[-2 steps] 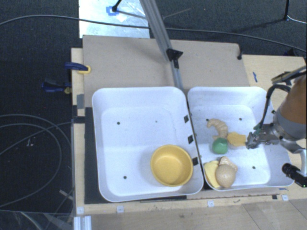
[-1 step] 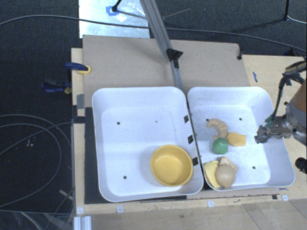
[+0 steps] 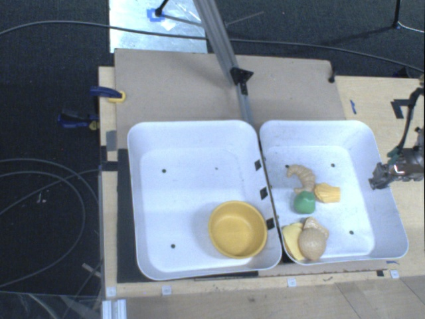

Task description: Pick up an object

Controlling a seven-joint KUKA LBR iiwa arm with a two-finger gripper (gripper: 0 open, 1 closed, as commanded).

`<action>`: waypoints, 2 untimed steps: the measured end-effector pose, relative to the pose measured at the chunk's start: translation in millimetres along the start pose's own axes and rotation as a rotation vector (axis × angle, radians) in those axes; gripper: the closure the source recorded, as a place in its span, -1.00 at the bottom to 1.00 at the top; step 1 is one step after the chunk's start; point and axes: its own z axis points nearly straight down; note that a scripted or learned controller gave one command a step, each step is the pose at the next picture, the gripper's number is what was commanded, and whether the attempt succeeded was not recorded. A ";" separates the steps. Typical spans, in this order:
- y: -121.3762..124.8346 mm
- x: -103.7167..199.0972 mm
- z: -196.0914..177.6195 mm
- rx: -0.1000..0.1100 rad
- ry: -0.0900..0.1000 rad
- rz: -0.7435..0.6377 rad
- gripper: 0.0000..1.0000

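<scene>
The right bin (image 3: 358, 135) holds several small items. A tan curved piece (image 3: 302, 175) lies near its middle, with a green lump (image 3: 305, 202) just below it and a small yellow piece (image 3: 327, 193) to the right. At the front left corner a tan rounded object (image 3: 312, 241) rests against a pale yellow item (image 3: 292, 234). My gripper (image 3: 387, 175) hangs at the bin's right rim, well to the right of all these items and apart from them. Nothing shows between its tips.
A yellow bowl (image 3: 237, 228) sits upright in the front right part of the left bin (image 3: 179, 138). A grey pole (image 3: 222, 42) slants down from the top to the bins' shared wall. Cables lie on the dark floor at left.
</scene>
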 end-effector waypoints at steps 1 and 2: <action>1.3 -0.3 -14.5 0.004 0.002 -0.001 1.00; 11.6 61.1 -4.6 0.004 0.005 -0.007 1.00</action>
